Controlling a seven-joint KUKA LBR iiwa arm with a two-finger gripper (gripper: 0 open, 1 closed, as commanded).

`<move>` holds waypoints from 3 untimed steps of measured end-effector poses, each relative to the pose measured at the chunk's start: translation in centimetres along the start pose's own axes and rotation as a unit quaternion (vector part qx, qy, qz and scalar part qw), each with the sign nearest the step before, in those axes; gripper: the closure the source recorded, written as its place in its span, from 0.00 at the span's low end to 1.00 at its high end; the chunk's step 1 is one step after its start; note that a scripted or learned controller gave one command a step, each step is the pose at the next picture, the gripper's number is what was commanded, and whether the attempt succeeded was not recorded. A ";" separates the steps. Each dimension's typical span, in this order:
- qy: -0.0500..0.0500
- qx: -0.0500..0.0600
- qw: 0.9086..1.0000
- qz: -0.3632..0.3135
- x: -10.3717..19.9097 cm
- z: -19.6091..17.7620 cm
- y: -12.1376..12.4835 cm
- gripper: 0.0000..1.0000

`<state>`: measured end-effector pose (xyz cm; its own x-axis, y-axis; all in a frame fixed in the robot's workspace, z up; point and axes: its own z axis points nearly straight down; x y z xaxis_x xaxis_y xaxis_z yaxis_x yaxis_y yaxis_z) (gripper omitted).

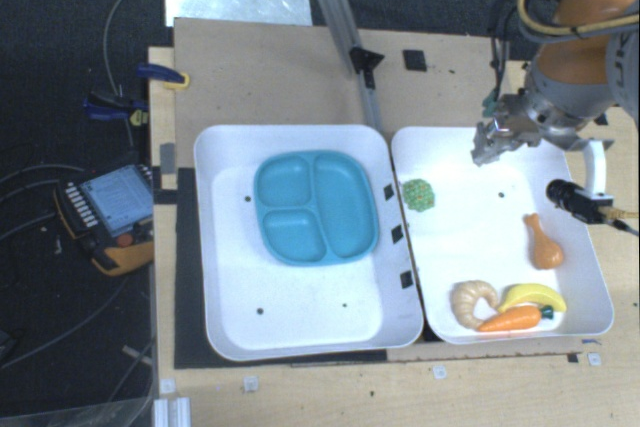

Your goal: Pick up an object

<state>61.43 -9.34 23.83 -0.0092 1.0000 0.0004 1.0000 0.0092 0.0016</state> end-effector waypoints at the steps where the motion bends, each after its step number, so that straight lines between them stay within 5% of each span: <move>1: 0.000 0.000 1.000 0.000 5.2 0.2 -0.4 1.00; 3: 0.001 -0.001 1.000 -0.001 15.7 -0.9 2.1 1.00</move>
